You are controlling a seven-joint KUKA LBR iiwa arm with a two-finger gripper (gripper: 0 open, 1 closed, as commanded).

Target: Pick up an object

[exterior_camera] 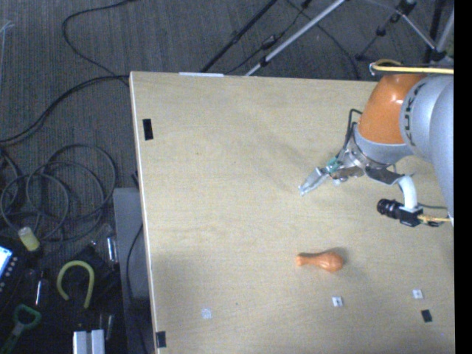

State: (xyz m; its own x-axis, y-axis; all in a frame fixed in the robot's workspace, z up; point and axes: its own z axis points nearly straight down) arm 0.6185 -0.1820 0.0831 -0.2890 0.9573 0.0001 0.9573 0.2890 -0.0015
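An orange, pear-shaped object (pixel 321 260) lies on its side on the tan bench top (pixel 221 198), toward the front right, with its narrow end pointing left. My gripper (pixel 313 181) hangs over the board at the right, angled down and to the left. It is well behind the orange object and apart from it, with nothing visibly in it. The grey arm with its orange band (pixel 387 113) comes in from the right edge.
Small square markers (pixel 337 301) dot the board's front right, and a black tab (pixel 147 129) sits near its left edge. Cables and a yellow-green hook (pixel 74 279) lie on the floor at the left. Tripod legs (pixel 310 21) stand behind the board.
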